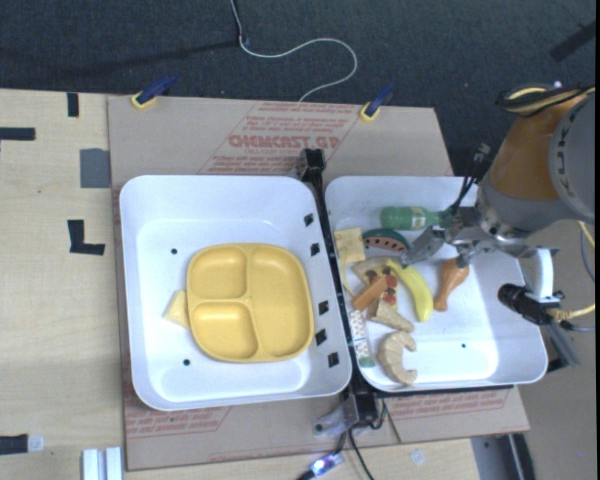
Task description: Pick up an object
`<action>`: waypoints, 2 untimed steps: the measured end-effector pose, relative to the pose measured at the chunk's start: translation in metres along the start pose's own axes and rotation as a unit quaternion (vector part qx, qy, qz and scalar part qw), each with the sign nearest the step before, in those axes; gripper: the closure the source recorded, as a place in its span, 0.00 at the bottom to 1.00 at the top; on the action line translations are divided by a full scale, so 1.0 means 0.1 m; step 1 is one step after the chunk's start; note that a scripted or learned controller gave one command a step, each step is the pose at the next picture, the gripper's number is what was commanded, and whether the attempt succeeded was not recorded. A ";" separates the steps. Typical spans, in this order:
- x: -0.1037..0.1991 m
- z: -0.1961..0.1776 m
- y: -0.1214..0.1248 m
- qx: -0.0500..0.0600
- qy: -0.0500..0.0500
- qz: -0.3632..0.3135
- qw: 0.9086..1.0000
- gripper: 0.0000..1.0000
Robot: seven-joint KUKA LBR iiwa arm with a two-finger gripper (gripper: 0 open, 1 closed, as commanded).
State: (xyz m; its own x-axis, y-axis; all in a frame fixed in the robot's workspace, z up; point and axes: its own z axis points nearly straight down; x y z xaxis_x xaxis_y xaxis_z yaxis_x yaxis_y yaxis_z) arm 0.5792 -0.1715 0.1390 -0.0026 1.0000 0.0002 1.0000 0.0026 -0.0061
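Right bin (500, 353): we list a green bottle (408, 217), a watermelon slice (385, 239), a banana (414, 291), an orange drumstick (449, 283), and a pale croissant-like piece (398, 356). Gripper (442, 245): it hangs above the bin's middle, between the bottle and the drumstick; we cannot tell how its jaws stand. Left bin (145, 268): we list a yellow divided plate (249, 301).
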 end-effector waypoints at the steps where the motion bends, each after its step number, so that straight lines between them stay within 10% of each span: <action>1: 0.01 0.51 0.01 -0.003 0.000 0.001 1.000 0.00; 2: 0.03 0.37 0.03 -0.004 0.002 0.000 1.000 1.00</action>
State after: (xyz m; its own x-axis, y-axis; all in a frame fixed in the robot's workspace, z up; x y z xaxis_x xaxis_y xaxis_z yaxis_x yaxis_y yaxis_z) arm 0.5816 -0.1688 0.1015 -0.0028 1.0000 0.0036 1.0000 0.0028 0.0029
